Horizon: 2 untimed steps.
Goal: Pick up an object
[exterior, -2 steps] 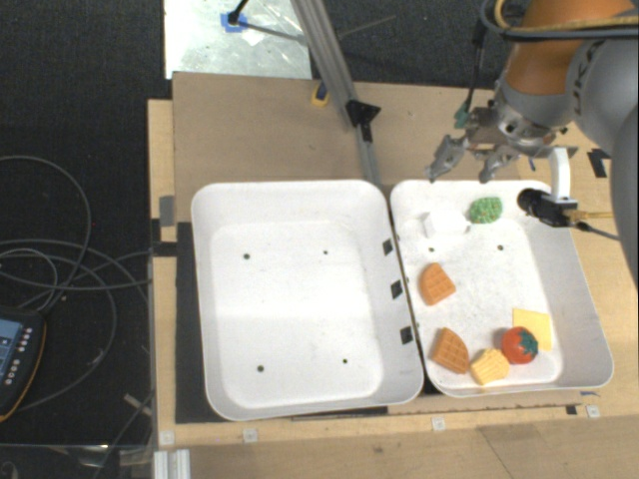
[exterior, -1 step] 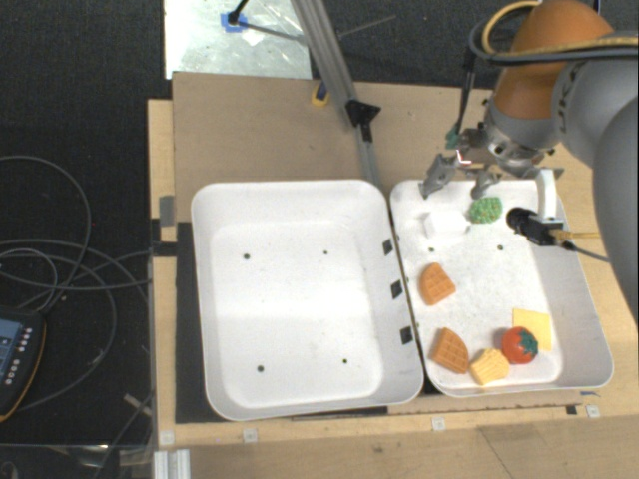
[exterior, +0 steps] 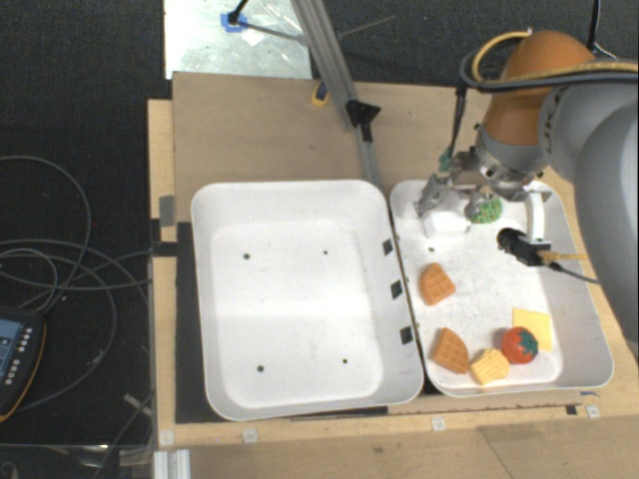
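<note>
The left bin (exterior: 290, 297) is seen as a shallow, smooth white plastic tray with rounded corners and a few small dark dots on its floor. Beside it, touching along black clips, lies the right bin (exterior: 584, 367), where all the pieces are gathered. Near its left wall a rounded orange piece (exterior: 436, 284) is found, matte and like a small biscuit. Toward the near edge, an orange waffled wedge (exterior: 449, 350), a pale yellow waffled block (exterior: 489, 367), a glossy red tomato-like ball (exterior: 519, 345) and a yellow cheese-like slab (exterior: 532, 321) are clustered close together, some touching.

At the far end of the right bin, the gripper (exterior: 477, 203) is lowered, and a small green knobbly object (exterior: 485, 210) is seen right at it. Whether the green object is held between the fingers cannot be told.

The green object is judged light, stiff and moulded from plastic; its bumpy surface should give some purchase, though its roundness may let it roll. It is best taken across its middle.
</note>
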### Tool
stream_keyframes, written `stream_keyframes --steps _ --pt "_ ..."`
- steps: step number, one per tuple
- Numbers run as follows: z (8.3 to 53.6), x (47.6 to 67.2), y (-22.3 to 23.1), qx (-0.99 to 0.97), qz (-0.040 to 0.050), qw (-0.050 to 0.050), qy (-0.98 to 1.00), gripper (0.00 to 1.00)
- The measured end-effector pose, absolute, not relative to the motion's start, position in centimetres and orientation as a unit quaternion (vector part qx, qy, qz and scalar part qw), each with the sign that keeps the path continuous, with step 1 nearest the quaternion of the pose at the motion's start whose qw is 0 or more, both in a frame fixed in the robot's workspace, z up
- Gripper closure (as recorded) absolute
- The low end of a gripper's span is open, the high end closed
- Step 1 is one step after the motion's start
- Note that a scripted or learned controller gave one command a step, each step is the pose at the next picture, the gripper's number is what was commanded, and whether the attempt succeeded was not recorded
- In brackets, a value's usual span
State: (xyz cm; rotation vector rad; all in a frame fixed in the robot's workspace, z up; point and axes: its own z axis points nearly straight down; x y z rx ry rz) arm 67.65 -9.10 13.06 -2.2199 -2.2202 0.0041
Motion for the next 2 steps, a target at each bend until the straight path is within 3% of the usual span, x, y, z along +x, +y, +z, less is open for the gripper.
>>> stream_keyframes --steps 1,2 --pt "14.6 67.9 -9.1 -0.707 -0.0017 -0.002 -0.708 1.00" --pt "19.1 67.7 -8.8 -0.706 -0.0023 -0.002 -0.708 1.00"
